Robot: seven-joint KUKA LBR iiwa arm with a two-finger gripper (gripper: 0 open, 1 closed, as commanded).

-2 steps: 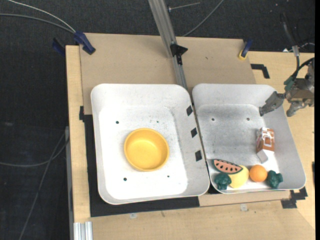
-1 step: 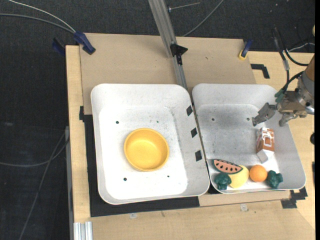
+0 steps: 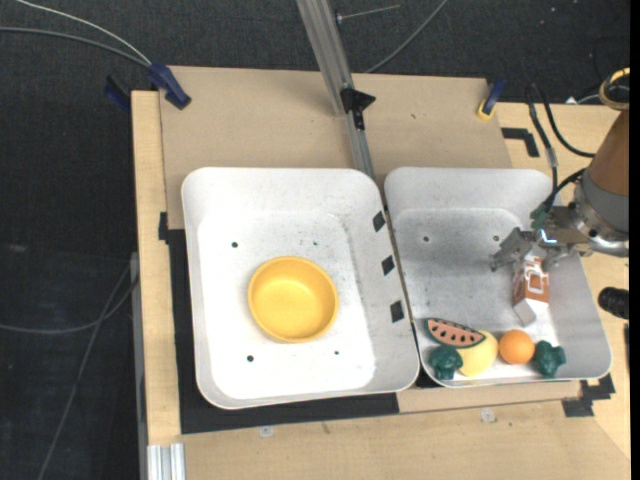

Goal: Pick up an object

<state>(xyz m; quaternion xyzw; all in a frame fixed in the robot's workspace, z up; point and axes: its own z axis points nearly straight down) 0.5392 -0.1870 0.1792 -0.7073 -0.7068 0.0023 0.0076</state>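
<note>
The arm's gripper (image 3: pixel 530 268) is hanging over the right bin (image 3: pixel 440 193), near its right edge, just above an orange-and-white packet (image 3: pixel 534 284). Whether the jaws are spread or pinching the packet cannot be told, so no pick is confirmed; the task is looking barely begun. Along that bin's near edge are lying a watermelon slice (image 3: pixel 457 331), a yellow piece (image 3: pixel 481 354), an orange ball (image 3: pixel 516 348) and two green pieces (image 3: pixel 547 358). A yellow bowl (image 3: pixel 292 297) is sitting mid left bin (image 3: pixel 215 298). Gripping and lifting clear are remaining.
</note>
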